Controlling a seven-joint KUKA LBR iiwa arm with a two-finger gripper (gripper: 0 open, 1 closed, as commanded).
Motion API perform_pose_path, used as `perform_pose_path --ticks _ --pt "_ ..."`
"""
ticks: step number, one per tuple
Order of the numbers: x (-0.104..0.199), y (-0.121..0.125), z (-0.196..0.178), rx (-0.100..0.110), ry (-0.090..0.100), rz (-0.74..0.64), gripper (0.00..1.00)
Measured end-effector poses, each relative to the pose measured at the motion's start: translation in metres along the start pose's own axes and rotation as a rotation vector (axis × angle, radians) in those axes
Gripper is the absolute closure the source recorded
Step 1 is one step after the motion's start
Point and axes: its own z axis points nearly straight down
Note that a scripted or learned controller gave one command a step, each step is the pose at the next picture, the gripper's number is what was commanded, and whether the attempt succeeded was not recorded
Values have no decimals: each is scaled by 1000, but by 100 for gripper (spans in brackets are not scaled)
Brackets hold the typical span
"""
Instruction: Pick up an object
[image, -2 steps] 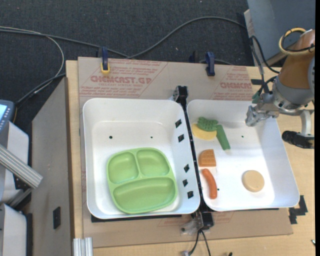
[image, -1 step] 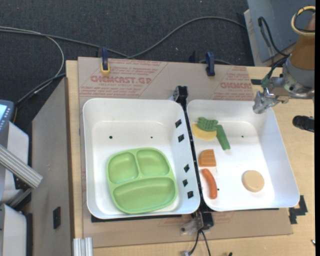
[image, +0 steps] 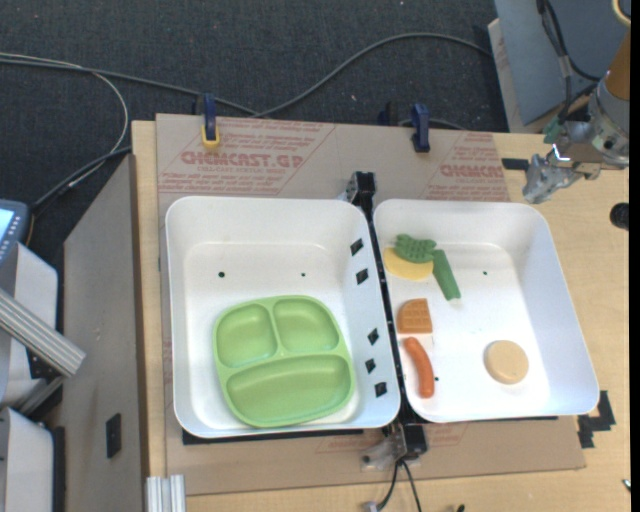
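Note:
The right bin (image: 545, 250) holds several toy foods. A yellow piece (image: 405, 266) with a green leafy top (image: 414, 246) lies at its far left, and a dark green pod (image: 446, 276) lies beside it. Below them are an orange square cracker (image: 415, 317) and a red sausage (image: 421, 366) along the left wall. A tan round bun (image: 507, 362) rests near the front right. My gripper (image: 545, 180) hangs beyond the bin's far right corner, over the brown board, well apart from all the foods.
The left bin (image: 200, 260) contains a green divided plate (image: 285, 360). A black clip strip (image: 372, 300) joins the two bins. Blue clamps (image: 210, 118) (image: 421, 128) hold the cardboard base at the back. Cables cross the dark floor behind.

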Motion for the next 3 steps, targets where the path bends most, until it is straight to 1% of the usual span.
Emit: perform_pose_path --ticks 1,2,3 --pt "49 -21 16 13 4 -2 100" --pt "99 -39 31 14 4 -2 100" --pt "160 -49 32 12 5 -4 100"
